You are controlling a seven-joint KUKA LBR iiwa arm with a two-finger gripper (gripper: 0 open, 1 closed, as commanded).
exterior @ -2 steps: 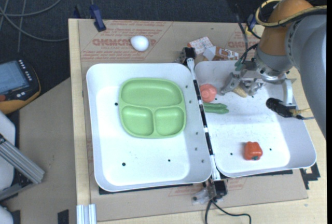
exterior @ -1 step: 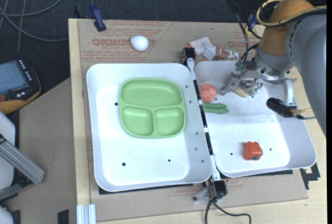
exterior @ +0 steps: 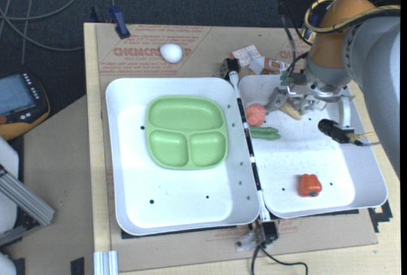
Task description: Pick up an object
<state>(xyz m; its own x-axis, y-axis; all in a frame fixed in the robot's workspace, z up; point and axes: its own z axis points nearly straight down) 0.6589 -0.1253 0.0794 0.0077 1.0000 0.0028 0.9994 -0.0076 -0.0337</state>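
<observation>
The right bin (exterior: pixel 356 188) holds a salmon-pink round thing (exterior: pixel 255 115) at its left wall, with a green pod (exterior: pixel 264 133) just below it. A red pepper-like piece (exterior: pixel 310 185) lies near the front. A small tan piece (exterior: pixel 292 110) lies at the back of this bin. My gripper (exterior: pixel 289 94) hangs low over the back of the right bin, right above the tan piece and to the right of the pink thing. The wrist hides how it meets the tan piece.
A green divided plate (exterior: pixel 187 132) lies in the left bin (exterior: pixel 127 191). On the bench behind the bins are a white egg-shaped thing (exterior: pixel 170 52), a blue clip (exterior: pixel 119 21) and crumpled wrappers (exterior: pixel 251 57). The grey arm (exterior: pixel 375 57) covers the right bin's back right corner.
</observation>
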